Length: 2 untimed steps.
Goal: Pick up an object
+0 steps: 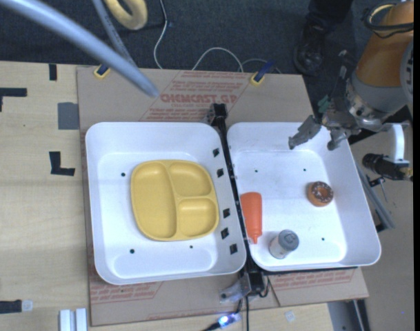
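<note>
In the right bin (347, 185) lie an orange carrot-shaped piece (251, 215) by the left wall, a small brown doughnut (320, 194) near the right wall, and a grey round cap-like object (284, 243) at the front. My gripper (318, 136) hovers over the bin's back right corner, open, with both dark fingers spread and nothing between them. It sits well behind the doughnut and apart from every object.
The left bin (106, 185) holds a yellow divided plate (174, 199). A row of black clips runs down the divider (225, 185) between the bins. A grey pole (72, 29) crosses the upper left. The arm's orange band (389, 40) stands at the upper right.
</note>
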Available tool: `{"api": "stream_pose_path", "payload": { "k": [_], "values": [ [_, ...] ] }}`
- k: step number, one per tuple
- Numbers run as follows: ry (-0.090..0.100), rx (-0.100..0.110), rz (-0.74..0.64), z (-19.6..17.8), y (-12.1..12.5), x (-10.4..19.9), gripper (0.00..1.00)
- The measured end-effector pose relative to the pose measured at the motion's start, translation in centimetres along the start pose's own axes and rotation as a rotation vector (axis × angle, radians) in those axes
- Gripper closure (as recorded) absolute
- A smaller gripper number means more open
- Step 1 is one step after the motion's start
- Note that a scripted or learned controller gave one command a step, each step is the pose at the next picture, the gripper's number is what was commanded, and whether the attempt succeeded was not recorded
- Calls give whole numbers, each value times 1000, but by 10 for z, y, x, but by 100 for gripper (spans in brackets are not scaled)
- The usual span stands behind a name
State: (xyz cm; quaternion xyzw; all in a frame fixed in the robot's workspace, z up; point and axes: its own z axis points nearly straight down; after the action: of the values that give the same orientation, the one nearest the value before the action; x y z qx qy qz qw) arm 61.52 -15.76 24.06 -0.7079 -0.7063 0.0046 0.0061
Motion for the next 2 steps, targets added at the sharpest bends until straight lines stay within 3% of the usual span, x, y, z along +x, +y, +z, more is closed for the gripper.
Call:
{"api": "stream_pose_path", "payload": {
  "k": [1, 2],
  "values": [
    [-2, -14, -4, -9, 2, 1, 0],
    [-2, -9, -4, 55, 5, 5, 0]
  ]
}}
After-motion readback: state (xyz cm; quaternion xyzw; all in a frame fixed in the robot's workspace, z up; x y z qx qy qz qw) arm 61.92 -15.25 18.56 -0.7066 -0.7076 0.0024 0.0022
